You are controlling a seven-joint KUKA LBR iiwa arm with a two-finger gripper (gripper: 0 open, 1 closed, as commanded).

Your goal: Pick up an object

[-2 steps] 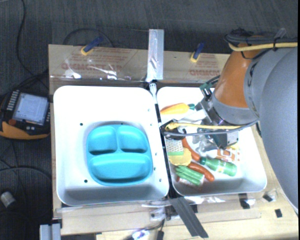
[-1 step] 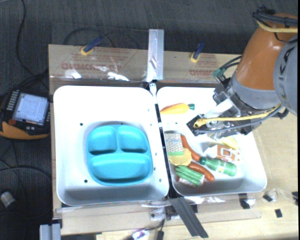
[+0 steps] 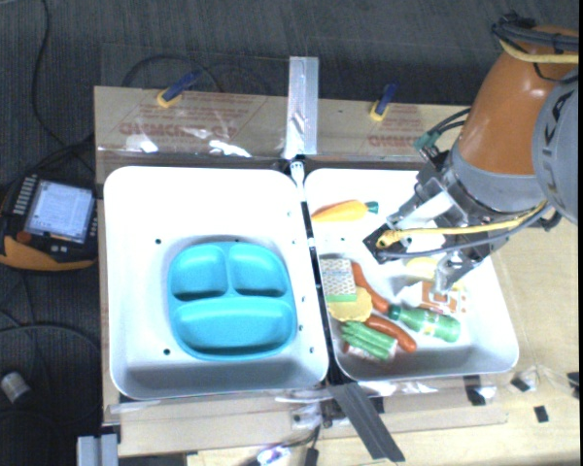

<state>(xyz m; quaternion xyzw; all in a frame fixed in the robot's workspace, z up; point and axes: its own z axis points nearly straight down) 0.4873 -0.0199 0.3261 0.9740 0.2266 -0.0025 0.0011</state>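
The right bin (image 3: pixel 486 352) holds a pile of toy food. An orange carrot (image 3: pixel 338 211) lies at its far left. Nearer the front are a silver grater (image 3: pixel 337 277), a yellow round piece (image 3: pixel 348 309), a red sausage (image 3: pixel 393 335), a green vegetable (image 3: pixel 362 341) and a green bottle (image 3: pixel 429 323). My gripper (image 3: pixel 445 278) hangs low over the bin's right-centre, just above and right of the bottle. It is beside a small patterned item (image 3: pixel 447 302). Nothing is visibly held.
The left bin (image 3: pixel 136 212) holds a blue divided tray (image 3: pixel 231 294). The orange-banded arm (image 3: pixel 510 124) covers the right bin's far right part, with yellow and black cables below it. A handheld device (image 3: pixel 53 216) lies off the bench to the left.
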